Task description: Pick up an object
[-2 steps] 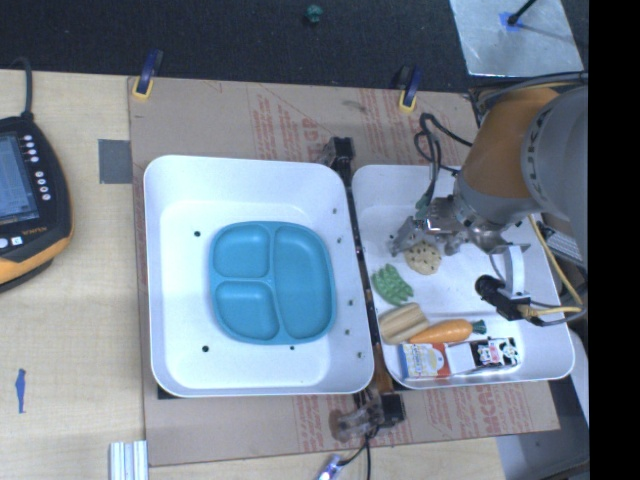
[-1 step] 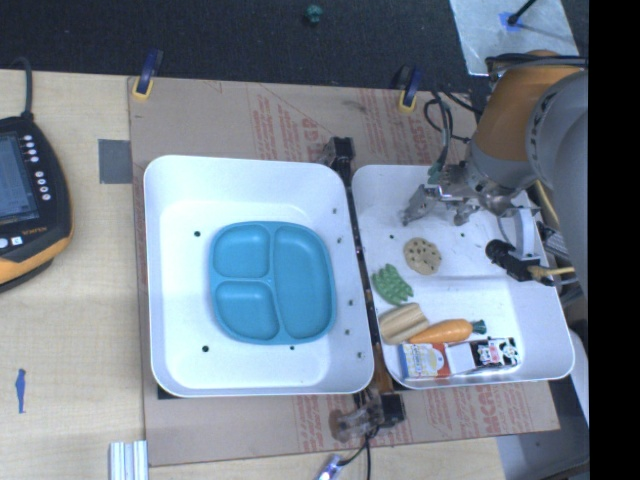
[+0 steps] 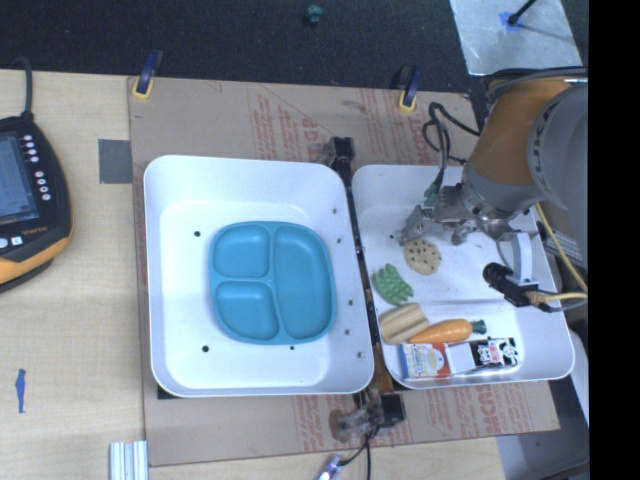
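My gripper hangs over the upper middle of the right bin, its tips just above and left of a round tan cookie. Nothing shows between the tips. Below the cookie lies a green leafy piece. A tan bread piece and an orange carrot lie lower in the same bin. Along the bin's bottom wall sit an orange-and-white carton and a black-and-white carton. The grey arm with its orange band reaches in from the right.
The left bin holds a blue divided plate. A black and orange teach pendant lies at the bench's left edge. Black cables and a black handle-like part hang over the right bin's right side.
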{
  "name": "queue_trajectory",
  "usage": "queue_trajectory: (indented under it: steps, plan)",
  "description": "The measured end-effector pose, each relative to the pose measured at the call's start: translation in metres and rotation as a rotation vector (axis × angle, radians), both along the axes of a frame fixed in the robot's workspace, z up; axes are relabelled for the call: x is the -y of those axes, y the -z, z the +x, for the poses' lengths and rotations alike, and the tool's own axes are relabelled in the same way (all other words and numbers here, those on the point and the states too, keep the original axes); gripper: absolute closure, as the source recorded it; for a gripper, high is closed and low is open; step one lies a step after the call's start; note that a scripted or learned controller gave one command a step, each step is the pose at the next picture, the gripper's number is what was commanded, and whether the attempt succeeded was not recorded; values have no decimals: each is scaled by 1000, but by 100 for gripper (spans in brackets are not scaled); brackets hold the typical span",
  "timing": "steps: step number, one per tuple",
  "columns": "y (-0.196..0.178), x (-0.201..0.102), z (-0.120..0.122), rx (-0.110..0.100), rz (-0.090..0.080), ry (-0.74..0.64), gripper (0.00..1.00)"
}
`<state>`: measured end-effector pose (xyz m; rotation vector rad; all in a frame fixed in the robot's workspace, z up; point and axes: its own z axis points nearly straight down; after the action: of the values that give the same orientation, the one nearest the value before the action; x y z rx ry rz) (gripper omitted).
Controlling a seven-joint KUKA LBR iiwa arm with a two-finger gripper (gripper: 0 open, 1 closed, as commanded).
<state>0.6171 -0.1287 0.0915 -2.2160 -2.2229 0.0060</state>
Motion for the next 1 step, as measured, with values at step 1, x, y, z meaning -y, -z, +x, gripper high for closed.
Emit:
queue_trajectory:
  steps: [1]
  plan:
    - [-10,1,0,-2,-1,0,100]
